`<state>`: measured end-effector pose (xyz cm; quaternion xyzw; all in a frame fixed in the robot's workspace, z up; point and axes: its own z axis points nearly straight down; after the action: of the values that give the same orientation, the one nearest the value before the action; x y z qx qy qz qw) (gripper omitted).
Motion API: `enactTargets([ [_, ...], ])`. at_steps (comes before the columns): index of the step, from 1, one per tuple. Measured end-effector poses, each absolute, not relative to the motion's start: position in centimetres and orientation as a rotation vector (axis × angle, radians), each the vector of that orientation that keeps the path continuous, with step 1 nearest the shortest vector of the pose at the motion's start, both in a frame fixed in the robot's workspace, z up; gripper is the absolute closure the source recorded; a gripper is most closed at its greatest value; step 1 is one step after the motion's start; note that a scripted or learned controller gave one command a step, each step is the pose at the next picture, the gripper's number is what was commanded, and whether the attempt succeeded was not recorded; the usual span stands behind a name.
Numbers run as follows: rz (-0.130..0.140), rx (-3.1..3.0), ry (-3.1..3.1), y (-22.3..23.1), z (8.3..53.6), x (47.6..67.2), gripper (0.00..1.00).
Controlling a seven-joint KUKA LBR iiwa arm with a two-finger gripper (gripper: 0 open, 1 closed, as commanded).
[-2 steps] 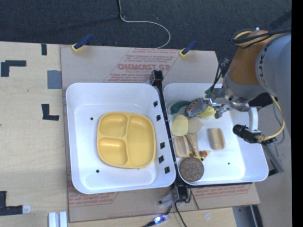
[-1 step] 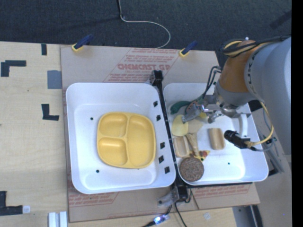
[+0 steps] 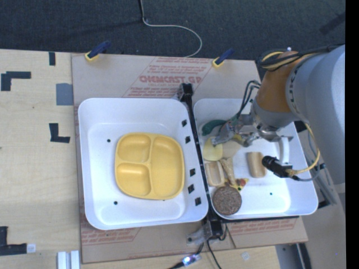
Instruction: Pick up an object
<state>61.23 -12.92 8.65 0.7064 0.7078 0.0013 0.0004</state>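
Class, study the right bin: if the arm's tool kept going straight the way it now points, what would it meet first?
The tool points toward the bins' shared divider. First in line is probably the pale yellow round piece just below its tip, with the green item close beside; depth is unclear from above.

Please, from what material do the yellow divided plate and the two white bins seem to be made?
The yellow divided plate looks like moulded plastic with a matte finish: even colour, rounded compartment edges, soft highlights. The two shallow white bins, left and right, seem to be smooth plastic too, with rounded corners and a slight sheen, though painted metal cannot be excluded.
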Motion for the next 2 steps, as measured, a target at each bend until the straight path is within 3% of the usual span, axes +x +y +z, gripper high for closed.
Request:
enactTargets([
  [1, 0.023, 2.209, 2.217, -12.8, 10.4, 61.8, 1.00],
  [2, 0.003, 2.217, 2.221, -13.0, 16.5, 62.5, 1.00],
])
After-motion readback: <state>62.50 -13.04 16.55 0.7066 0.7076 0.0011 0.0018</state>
